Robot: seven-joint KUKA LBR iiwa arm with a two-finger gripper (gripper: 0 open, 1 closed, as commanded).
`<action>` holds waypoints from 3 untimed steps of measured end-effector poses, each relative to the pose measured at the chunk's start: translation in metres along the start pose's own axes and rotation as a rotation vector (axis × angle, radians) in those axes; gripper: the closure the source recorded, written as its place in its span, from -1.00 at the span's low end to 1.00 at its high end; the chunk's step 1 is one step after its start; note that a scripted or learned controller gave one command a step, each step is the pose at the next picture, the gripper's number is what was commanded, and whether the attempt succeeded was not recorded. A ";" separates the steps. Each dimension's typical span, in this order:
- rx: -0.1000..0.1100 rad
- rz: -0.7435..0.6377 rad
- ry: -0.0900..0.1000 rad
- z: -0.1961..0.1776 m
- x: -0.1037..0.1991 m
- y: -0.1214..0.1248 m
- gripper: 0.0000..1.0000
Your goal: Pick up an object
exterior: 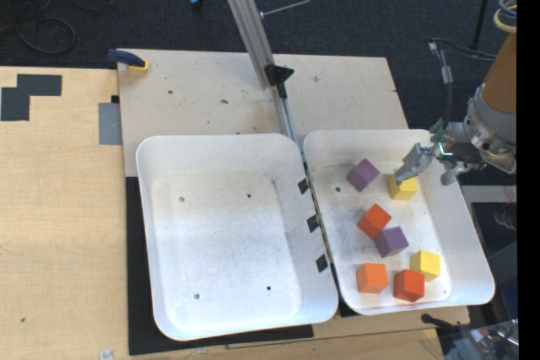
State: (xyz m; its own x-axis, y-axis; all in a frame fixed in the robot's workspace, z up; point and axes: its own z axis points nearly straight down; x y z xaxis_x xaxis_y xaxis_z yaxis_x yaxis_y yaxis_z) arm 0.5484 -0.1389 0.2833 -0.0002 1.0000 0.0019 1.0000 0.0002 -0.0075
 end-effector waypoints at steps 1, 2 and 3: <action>-0.005 0.002 -0.001 -0.002 -0.001 0.000 -1.00; 0.000 0.001 0.000 0.043 -0.003 0.005 -1.00; 0.001 0.002 0.000 0.087 -0.004 0.004 -1.00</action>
